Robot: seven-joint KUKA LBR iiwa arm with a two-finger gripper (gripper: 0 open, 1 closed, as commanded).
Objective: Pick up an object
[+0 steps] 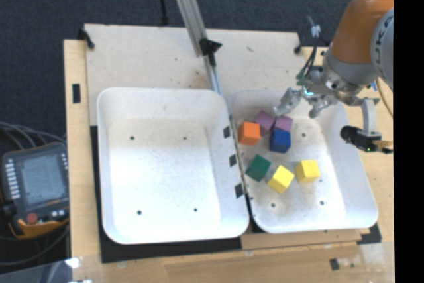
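Several small cubes lie in the right bin (344, 205): an orange cube (249, 132), two purple cubes (265, 120) (283, 123), a blue cube (280, 140), a green cube (258, 168) and two yellow cubes (281, 178) (307, 171). My gripper (301, 105) hangs over the far part of this bin, just right of and above the purple cubes. Its fingers are spread open with nothing between them.
The left bin (165, 162) sits beside the right one, their rims touching at the middle. A slanted metal pole (189, 6) rises from the bench behind the bins. A teach pendant (36, 185) lies off the bench at the left.
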